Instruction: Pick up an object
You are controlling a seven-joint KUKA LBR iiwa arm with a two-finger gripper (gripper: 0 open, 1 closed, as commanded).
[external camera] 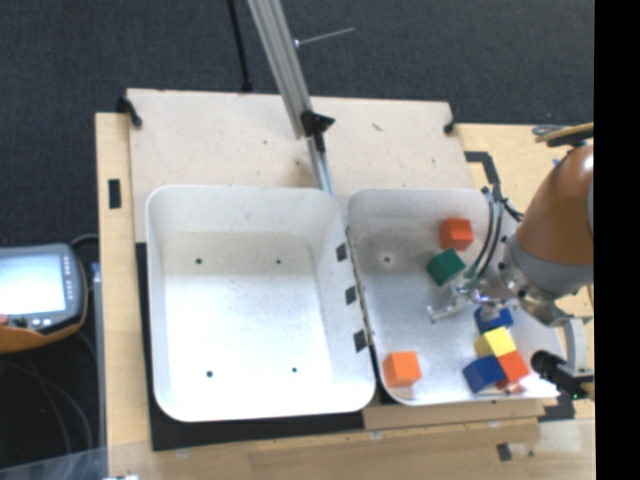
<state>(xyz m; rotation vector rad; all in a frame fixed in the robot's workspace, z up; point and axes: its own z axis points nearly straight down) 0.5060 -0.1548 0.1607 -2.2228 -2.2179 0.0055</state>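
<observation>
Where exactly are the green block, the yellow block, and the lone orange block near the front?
green block (446, 266), camera view, middle of its top face
yellow block (496, 342), camera view, centre of its top face
lone orange block (402, 368), camera view, middle of its top

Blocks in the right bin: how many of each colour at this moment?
Orange: 3, at and
Blue: 2, at and
Green: 1, at
Yellow: 1, at
Total: 7 blocks, all in the right bin.
</observation>
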